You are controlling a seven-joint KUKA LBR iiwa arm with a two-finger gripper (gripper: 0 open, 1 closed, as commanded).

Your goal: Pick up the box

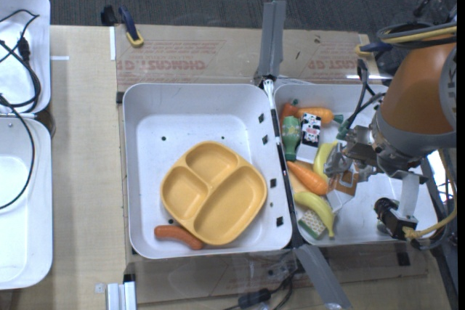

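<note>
Orange-banded, your arm hangs over the right bin with the gripper low among the toy food, fingers closed on a small tan box just beside a carrot and a banana.

Left bin: yellow divided plate, sausage just beside it. Right bin: carrot, bananas.

Bench bears 2 white bins.
</note>
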